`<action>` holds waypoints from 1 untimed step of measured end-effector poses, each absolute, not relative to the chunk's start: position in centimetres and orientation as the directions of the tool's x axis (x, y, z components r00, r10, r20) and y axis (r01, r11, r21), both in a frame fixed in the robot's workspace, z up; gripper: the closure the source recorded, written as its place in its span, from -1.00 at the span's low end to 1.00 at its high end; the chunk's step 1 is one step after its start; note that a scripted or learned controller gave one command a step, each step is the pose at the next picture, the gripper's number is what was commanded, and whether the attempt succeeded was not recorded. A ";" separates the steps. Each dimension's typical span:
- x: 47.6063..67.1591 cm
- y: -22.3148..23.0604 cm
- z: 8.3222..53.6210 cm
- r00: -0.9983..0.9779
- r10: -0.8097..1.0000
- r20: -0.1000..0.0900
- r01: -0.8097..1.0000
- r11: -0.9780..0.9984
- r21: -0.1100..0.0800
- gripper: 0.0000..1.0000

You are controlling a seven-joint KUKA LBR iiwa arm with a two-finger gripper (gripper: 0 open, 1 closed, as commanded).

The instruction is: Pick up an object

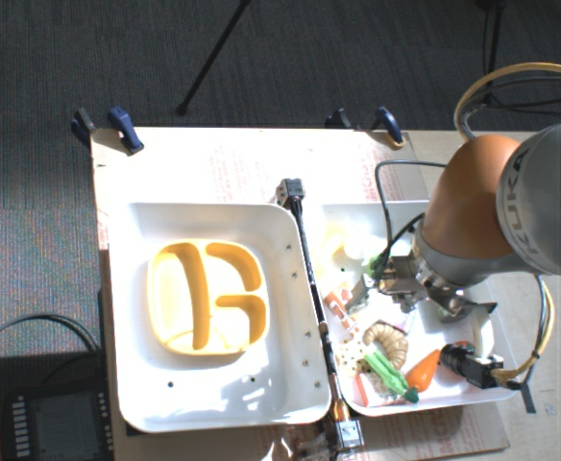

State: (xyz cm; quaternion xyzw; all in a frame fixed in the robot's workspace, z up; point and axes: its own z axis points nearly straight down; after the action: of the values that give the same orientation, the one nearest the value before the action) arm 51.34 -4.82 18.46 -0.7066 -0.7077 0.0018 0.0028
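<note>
My gripper (370,287) hangs low over the left-middle of the right bin (410,209), under the grey arm with its orange band. Several small things lie around it. A tan ridged piece (386,334) lies just below the gripper. A green leafy piece (386,369) and an orange carrot (423,372) lie near the bin's front edge. A small red-and-white item (338,305) sits to the gripper's left, by the bin wall. A pale yellow-white item (351,251) lies further back. I see nothing held by the gripper.
The left bin (156,229) holds a yellow divided plate (207,297). A black bar (307,257) runs between the bins. Blue clamps (125,128) (388,123) grip the bench's back edge. The arm covers the right bin's right half.
</note>
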 end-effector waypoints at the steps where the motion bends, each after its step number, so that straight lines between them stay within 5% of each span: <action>1: 49.4 -9.6 8.9 0.002 1.000 -0.001 1.000 -0.002 0.006 -1.00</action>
State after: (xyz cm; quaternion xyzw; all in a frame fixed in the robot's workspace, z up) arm 49.41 -9.61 8.95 -0.7077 -0.7065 -0.0017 -0.0025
